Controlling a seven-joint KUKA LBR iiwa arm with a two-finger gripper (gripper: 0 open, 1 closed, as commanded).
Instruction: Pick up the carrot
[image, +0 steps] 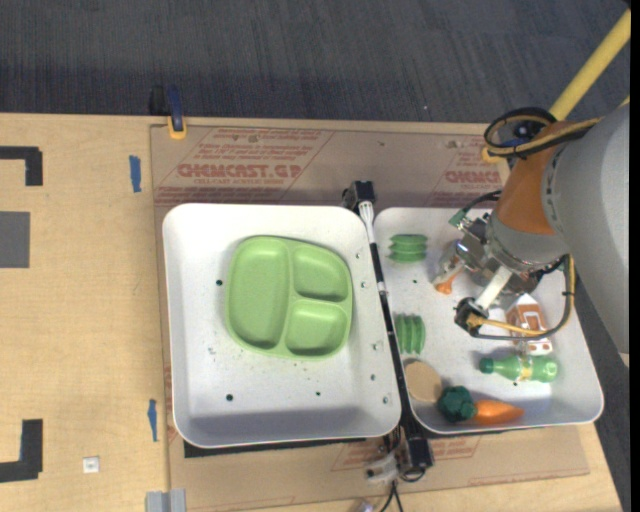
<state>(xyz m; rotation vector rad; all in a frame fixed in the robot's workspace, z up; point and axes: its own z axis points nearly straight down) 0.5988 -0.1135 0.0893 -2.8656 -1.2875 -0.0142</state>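
Both white bins (200, 400) look like smooth, slightly glossy plastic, and the green divided plate (290, 295) in the left one has a soft matt plastic sheen. At 5 o'clock in the right bin, the carrot (497, 410) is smooth orange plastic, and the green bottle (518, 369) above it glints glossily. The bench (80, 300) looks like matt brown cardboard, with printed sheets (240, 165) at 12 o'clock.

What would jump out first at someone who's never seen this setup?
Probably the bright green divided plate, alone in the left bin. Next, the grey arm with its orange band, leaning over the crowded right bin, where the carrot with its dark green top lies along the near edge.
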